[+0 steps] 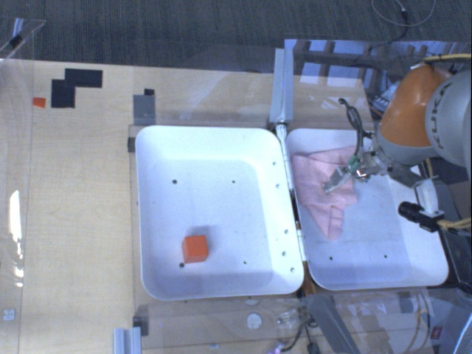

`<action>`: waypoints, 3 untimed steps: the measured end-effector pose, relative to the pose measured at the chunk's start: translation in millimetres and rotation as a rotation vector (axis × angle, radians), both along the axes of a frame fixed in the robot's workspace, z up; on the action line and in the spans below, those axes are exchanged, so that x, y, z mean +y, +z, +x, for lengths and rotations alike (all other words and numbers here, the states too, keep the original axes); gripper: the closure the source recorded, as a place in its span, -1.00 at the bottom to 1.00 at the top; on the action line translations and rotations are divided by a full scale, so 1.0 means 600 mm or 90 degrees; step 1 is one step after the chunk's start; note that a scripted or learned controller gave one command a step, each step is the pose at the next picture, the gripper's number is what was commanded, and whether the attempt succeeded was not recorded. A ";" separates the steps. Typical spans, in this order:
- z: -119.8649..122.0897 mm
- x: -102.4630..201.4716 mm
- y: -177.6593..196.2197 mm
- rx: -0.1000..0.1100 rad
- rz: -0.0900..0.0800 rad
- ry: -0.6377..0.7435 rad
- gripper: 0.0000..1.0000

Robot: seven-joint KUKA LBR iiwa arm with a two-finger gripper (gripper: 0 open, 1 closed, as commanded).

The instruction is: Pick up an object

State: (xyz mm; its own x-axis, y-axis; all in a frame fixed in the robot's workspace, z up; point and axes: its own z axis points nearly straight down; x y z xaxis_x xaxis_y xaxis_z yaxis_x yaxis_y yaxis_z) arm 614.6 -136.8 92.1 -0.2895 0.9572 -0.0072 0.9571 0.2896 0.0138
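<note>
Pink cloth (324, 190) is the thing under the gripper (345, 181) right now, lying crumpled in the right bin (413, 271), up against that bin's left wall and spreading from its upper left part down toward the middle. The gripper sits low over the cloth's right-hand folds, its grey metal tip right at the fabric, and honestly I cannot tell whether the fingers are apart or together; they blur into the pale cloth, and no fabric is clearly seen pinched between them. Behind it, the arm (435, 124) comes in from the right, grey with its orange band bulging above the wrist, a dark cable looping up near the bin's top edge. Out from there, the rest of the right bin's floor is plain white. Across the divider, the left bin (155, 198) holds a small orange block (195, 248) near its lower left, well apart from the cloth. Further left, the wooden bench (74, 198) shows black markers (74, 85) and a small orange square (39, 102) near its top corner.
</note>
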 end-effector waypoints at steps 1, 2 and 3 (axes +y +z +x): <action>-0.017 -0.028 0.016 0.004 0.000 0.146 -1.00; -0.027 -0.001 0.000 -0.001 -0.004 0.182 -1.00; 0.080 0.012 -0.003 0.005 0.000 0.067 -1.00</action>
